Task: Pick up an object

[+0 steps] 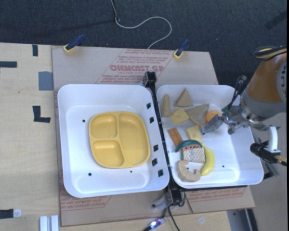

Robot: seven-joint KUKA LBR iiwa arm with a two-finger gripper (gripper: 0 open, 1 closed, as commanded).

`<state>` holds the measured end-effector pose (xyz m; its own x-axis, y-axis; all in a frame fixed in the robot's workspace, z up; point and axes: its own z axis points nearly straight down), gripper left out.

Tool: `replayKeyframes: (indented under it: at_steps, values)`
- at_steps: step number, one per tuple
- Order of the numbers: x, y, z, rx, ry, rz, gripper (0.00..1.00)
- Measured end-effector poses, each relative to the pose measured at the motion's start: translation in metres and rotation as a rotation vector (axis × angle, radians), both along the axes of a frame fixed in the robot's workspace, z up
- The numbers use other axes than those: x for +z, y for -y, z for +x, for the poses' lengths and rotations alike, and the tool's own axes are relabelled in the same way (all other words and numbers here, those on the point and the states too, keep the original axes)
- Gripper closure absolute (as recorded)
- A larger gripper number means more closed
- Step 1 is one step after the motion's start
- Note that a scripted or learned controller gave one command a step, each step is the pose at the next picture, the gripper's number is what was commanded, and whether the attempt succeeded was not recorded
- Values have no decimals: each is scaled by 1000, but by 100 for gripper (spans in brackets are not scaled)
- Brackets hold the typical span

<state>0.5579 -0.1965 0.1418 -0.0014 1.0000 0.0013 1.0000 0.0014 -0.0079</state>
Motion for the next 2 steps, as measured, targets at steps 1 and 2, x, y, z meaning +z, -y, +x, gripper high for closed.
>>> replayKeyframes:
  at_steps: [1, 2]
  values:
    - [-54, -1, -1, 0, 3, 0, 0]
    - [-41, -1, 0, 1, 5, -1, 100]
